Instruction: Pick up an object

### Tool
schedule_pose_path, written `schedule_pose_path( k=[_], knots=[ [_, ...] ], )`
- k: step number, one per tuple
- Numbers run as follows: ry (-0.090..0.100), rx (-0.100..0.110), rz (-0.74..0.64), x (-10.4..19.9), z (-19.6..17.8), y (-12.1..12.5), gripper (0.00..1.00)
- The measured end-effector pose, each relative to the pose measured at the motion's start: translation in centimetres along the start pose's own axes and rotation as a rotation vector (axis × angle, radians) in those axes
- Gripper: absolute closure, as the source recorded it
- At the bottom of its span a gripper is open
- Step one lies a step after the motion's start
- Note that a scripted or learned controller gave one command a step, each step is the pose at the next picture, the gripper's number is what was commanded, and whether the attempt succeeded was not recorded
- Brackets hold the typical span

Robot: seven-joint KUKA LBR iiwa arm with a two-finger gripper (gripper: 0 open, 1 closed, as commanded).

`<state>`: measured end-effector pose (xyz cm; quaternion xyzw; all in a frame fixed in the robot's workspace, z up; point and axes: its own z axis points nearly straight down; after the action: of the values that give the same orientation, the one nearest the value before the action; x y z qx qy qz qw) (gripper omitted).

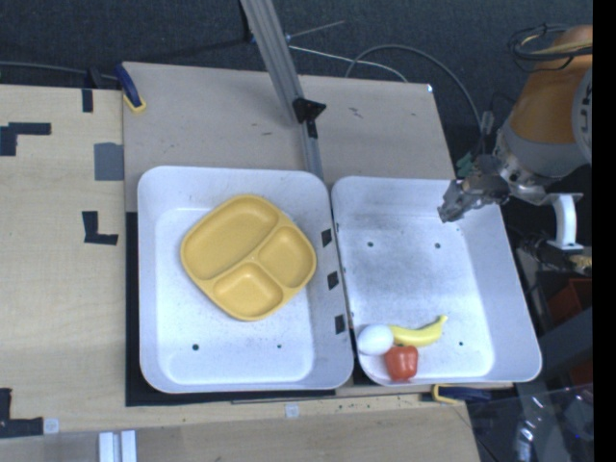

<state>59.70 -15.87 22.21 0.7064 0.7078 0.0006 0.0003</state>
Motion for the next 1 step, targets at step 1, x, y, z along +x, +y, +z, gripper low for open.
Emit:
schedule_pose_path(
  k=[1],
  knots=[
    [0.000, 0.003, -0.003, 4.86, 0.77, -0.78, 1.00]
  ],
)
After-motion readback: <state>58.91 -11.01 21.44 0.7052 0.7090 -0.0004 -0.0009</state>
